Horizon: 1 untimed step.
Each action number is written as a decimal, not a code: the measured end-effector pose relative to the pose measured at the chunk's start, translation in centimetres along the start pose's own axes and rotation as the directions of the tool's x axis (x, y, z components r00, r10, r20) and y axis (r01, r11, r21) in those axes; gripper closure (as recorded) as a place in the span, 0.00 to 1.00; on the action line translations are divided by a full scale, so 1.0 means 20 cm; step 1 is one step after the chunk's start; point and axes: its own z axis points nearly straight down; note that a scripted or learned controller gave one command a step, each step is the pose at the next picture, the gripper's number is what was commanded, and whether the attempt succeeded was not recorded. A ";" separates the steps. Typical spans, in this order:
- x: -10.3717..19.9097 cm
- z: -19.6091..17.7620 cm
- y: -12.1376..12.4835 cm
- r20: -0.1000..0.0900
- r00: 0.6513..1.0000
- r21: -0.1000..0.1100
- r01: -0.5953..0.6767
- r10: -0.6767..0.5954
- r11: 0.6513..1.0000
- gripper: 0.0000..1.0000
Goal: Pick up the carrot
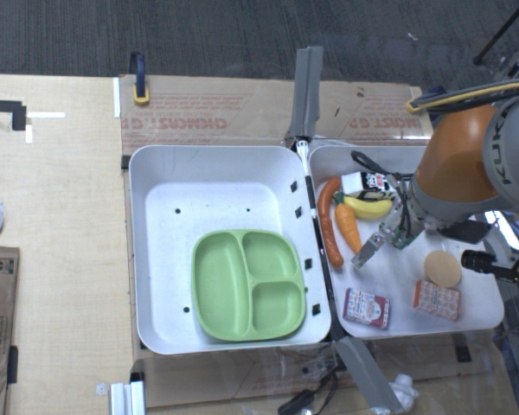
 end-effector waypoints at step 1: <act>0.00 -0.03 0.00 -0.003 1.000 0.002 -0.004 0.004 1.000 1.00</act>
